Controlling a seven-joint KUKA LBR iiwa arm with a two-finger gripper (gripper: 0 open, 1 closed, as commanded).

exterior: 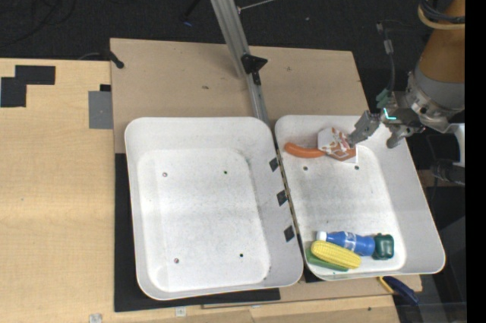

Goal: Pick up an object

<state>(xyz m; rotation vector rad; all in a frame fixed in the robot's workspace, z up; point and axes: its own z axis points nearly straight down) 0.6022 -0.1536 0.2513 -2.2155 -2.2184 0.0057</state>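
At the near edge of the right bin [425, 238] a yellow corn cob [335, 255] lies in the near left corner, touching a blue bottle [355, 242] just behind it. The bottle lies on its side with a white cap toward the left, and a dark green piece [383, 246] sits at its right end. Something green peeks out under the cob, too small to name.

The left bin [199, 207] stands beside it, the two rims meeting along a line marked by small black clips [282, 197].

Farther back in the right bin, near its far left corner, an orange sausage-shaped toy [303, 151] lies flat. Just right of it is a small white and reddish object [337, 144], too blurred to name.

The tool [357, 131] reaches in from the right, its tip touching or just over that small object. Whether the fingers are parted or closed, and whether they grip anything, cannot be told. Behind it rises the grey arm with its orange band [444, 40].

Beyond the bins, a slanted metal rail [228, 17] stands on the brown desk [304, 78].
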